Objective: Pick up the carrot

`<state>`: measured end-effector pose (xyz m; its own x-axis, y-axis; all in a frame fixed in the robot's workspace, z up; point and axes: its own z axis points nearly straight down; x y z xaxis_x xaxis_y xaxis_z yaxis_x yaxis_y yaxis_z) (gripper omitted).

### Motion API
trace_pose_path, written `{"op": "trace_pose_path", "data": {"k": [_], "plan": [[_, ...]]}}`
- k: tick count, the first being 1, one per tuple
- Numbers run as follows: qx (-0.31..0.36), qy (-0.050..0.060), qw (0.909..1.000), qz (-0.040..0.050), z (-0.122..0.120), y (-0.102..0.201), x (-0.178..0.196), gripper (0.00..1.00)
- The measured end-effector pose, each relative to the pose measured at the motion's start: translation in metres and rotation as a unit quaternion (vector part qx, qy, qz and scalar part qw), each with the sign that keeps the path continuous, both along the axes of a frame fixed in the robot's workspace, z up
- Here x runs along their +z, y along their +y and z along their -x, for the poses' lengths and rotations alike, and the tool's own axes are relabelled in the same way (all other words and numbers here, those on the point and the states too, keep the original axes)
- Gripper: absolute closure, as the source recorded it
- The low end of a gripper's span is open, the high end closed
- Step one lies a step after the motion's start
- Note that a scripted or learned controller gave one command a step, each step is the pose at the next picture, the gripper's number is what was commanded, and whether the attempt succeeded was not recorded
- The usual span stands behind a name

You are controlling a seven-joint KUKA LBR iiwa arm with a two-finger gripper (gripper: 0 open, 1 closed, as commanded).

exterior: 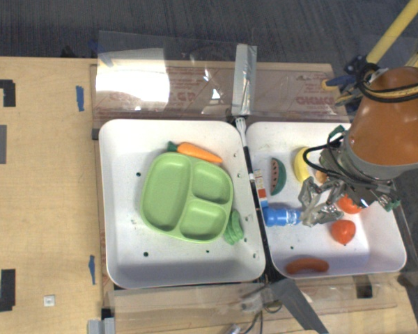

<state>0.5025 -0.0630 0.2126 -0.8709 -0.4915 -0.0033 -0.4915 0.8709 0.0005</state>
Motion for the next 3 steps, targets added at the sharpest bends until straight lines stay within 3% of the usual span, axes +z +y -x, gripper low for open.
{"op": "trace_pose_path", "data": {"k": [1,2,3], "plan": [[0.081,-0.002,0.9967,0.0010,-0.042,-0.041,-0.015,1.00],[0.214,-0.003,0.9768,0.0014,-0.044,-0.062,0.010,1.00],[0.341,0.000,0.9402,0.0003,0.011,0.004,0.009,1.00]]}}
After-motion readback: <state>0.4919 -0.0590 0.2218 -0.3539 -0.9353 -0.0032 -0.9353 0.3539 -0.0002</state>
